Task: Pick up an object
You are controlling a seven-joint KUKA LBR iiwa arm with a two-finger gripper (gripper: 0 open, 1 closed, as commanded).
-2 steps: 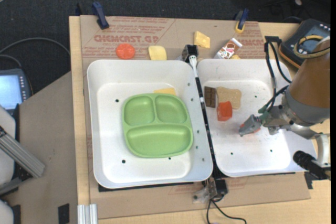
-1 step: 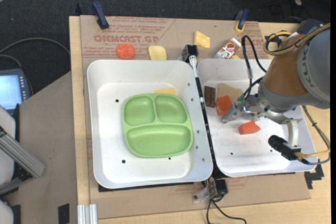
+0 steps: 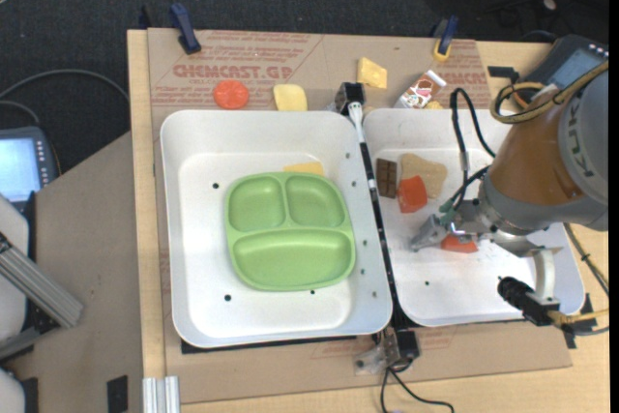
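In the right bin (image 3: 426, 300), just beside the fingers, you see a small orange-red object (image 3: 460, 245) lying on the white floor. The gripper (image 3: 432, 232) is low over the bin, and its two grey fingers (image 3: 423, 238) point toward the middle wall between the bins. They look spread a little, with nothing between them; the orange-red object lies behind the tips, close under the wrist side, maybe touching one finger, but I cannot tell this surely.

A little beyond the fingertips, toward the far wall, a red block (image 3: 412, 193) stands, touching a tan flat piece (image 3: 426, 171), and a dark brown bar (image 3: 386, 176) lies next to them. Well apart from the fingers, in the left bin (image 3: 184, 208), a green divided plate (image 3: 288, 230) rests.

In my judgement the danger is this: if the fingers close where they are, they close on air, because the object is not in the gap. A finger can also push the small piece along the smooth floor. You should watch also the black cables (image 3: 462, 140) near the wrist, which may catch.
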